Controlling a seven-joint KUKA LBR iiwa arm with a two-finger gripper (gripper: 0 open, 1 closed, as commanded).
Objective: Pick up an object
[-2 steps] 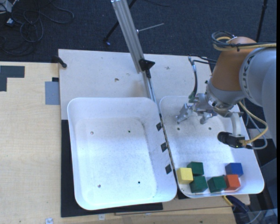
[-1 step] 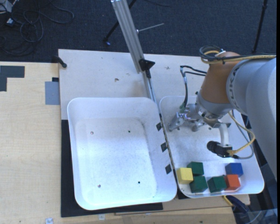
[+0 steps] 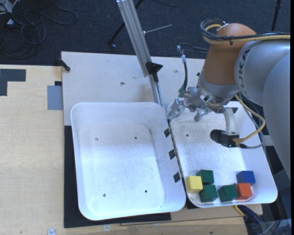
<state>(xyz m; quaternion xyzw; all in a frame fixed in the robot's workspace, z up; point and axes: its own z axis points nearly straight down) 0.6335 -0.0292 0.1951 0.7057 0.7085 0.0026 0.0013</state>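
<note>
1. camera view: gripper (image 3: 188, 109) hangs over the right bin's (image 3: 201, 148) far end; clenched or released cannot be told.
2. coloured blocks (image 3: 208, 193) huddle against its near wall, well apart, likely needing a reach.

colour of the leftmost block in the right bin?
The leftmost block is yellow; the camera view shows it best.

Dark lettering (image 3: 243, 68) on grey arm (image 3: 267, 77), probably "KUKA", seen edge-on, only partly legible.
</note>
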